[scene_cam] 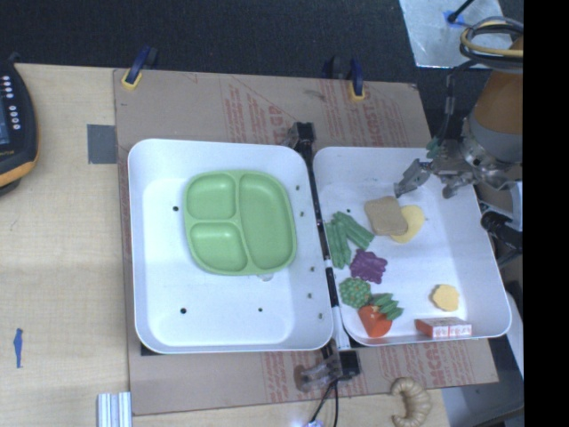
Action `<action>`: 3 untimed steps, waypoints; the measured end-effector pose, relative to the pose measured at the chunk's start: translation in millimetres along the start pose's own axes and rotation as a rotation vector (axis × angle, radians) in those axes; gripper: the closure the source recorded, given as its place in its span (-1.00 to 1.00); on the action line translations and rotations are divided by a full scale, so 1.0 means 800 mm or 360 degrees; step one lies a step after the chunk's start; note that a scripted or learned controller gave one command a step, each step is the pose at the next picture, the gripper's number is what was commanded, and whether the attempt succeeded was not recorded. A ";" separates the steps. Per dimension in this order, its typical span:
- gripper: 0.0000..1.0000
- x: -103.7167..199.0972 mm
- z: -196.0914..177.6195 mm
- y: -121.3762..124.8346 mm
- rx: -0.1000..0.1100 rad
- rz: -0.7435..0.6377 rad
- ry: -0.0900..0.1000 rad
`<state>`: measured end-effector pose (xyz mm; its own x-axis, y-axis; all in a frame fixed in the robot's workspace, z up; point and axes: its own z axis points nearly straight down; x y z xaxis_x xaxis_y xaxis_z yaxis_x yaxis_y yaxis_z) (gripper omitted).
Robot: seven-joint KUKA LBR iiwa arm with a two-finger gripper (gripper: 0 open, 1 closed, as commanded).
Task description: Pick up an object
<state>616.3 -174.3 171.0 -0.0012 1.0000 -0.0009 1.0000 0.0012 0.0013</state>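
My gripper (433,182) hangs over the far right part of the right bin (425,261), its two fingers spread open with nothing between them. Just in front of it lie a tan bread slice (384,214) and a yellow piece (412,223) that touch each other. Further toward the front are green beans (348,232), purple grapes (368,265), broccoli (354,290), a red tomato (375,321), a yellow-orange chunk (445,298) and a red-and-white box (443,329).
The left bin (222,314) holds a green divided plate (240,221). Both bins sit on cardboard held by clamps (356,80) at the far edge. A teach pendant (13,127) lies at the left, and a tan curled object (411,400) lies near the front.
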 end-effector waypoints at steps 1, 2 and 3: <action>-1.00 -0.009 0.081 -0.019 0.0016 -0.0005 0.0002; 1.00 -0.010 0.063 -0.017 0.0009 -0.0006 0.0000; -1.00 -0.010 0.064 -0.017 0.0011 -0.0007 -0.0001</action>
<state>602.9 -182.5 119.9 -0.0054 1.0000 -0.0013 1.0000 0.0054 -0.0053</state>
